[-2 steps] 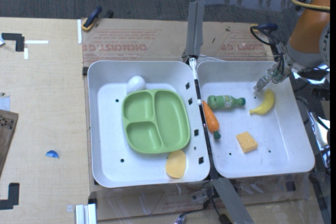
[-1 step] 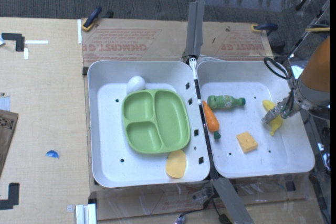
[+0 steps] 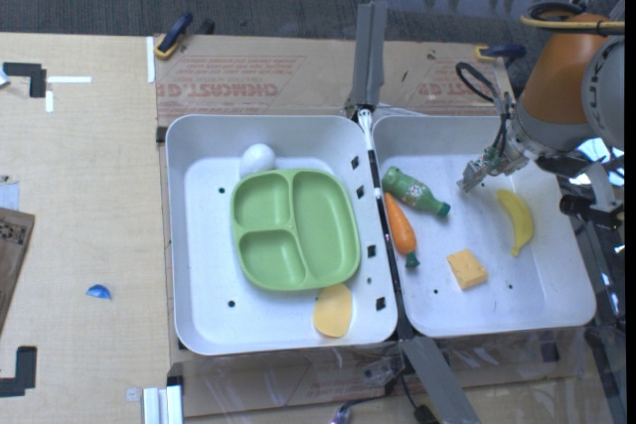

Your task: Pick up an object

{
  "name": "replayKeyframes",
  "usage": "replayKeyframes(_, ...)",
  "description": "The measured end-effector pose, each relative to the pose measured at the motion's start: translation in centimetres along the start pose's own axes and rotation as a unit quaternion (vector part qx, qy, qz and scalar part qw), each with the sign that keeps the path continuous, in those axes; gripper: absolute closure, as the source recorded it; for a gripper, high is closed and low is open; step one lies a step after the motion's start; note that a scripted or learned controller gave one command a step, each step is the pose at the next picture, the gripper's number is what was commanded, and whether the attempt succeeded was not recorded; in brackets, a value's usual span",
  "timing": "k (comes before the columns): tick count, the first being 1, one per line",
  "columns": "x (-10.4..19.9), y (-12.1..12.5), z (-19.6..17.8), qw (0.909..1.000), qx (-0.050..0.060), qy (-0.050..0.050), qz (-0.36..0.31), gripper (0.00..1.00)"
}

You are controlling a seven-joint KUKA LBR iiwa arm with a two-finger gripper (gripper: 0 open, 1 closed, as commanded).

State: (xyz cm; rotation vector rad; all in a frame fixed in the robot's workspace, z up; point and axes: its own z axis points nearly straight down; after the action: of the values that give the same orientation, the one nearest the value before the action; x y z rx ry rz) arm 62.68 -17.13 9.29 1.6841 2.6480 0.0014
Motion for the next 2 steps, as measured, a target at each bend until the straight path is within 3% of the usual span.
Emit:
replayKeyframes(1,-0.80,0.10,0.00,0.9992,0.000,0.000,0.039,1.00)
replayKeyframes(2,-0.79,0.10,-0.01,0.9992,0.000,0.000,0.039,0.00)
